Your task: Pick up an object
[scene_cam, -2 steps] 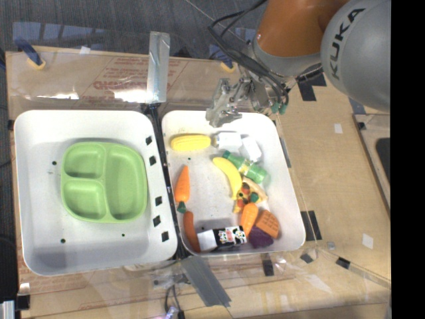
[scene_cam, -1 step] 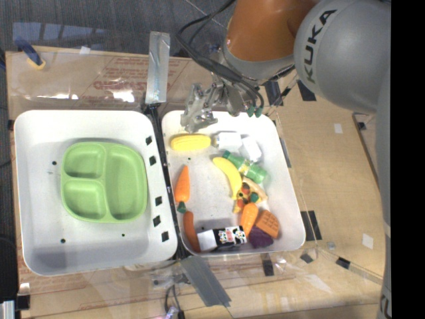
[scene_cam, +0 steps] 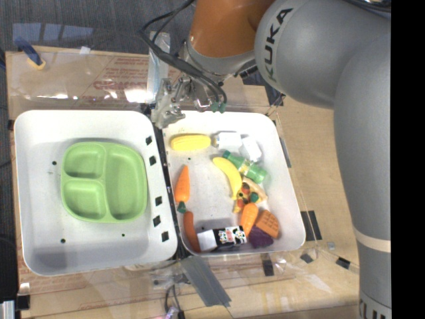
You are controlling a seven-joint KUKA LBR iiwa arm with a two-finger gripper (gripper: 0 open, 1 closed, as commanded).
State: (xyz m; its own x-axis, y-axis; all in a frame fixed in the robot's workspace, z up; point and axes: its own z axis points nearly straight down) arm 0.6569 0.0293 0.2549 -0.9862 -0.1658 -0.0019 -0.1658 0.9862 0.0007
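The grey arm reaches in from the right, its orange band sitting high over the far edge of the bench. The gripper hangs above the far left corner of the right bin, close to the wall where the two bins meet. From where I stand its metal parts are a tangle of brackets and cables, and I cannot tell how the tips are set. Nothing shows in its grasp.

Just below the gripper, nearest of all the objects, lies a yellow corn cob, flat on the bin floor and apart from the tool. Beside the cob, to the right, sits a small white block. Further toward the near side lie a banana, curved and on its side, and a carrot along the left wall. A green bottle lies tilted next to the banana. At the near end a black-and-white carton lies near a purple piece.

The left bin holds a green divided tray, lying flat, well apart from the gripper.
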